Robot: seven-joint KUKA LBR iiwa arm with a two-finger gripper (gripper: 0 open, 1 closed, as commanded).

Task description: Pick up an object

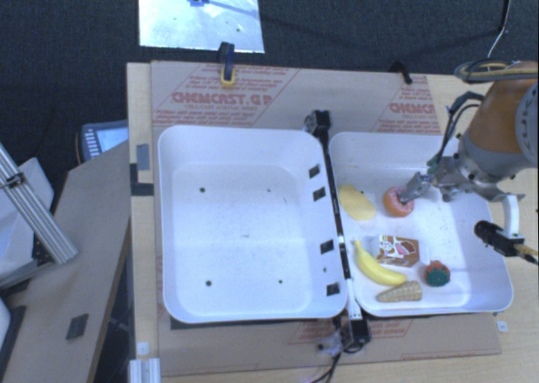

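Grey KUKA arm w/ orange band reaches into the right shallow white bin (493, 289). Gripper (410, 194) tip sits right at the round orange-pink toy fruit (397, 202), upper middle of that bin. Can't tell if the pincer is wide or closed from this angle.

Also in that bin: pale yellow oval piece (358, 203) just left of the fruit, yellow plastic banana (376, 264), red-white printed block (397, 250), tan wedge (400, 292), small red-green berry toy (436, 273). Left white bin (177, 289) is apart from all this.

Fruit prob light, hard plastic, smooth, round, so likely to squirt out. Best take it across the widest part, centred, fingers straddling the equator.
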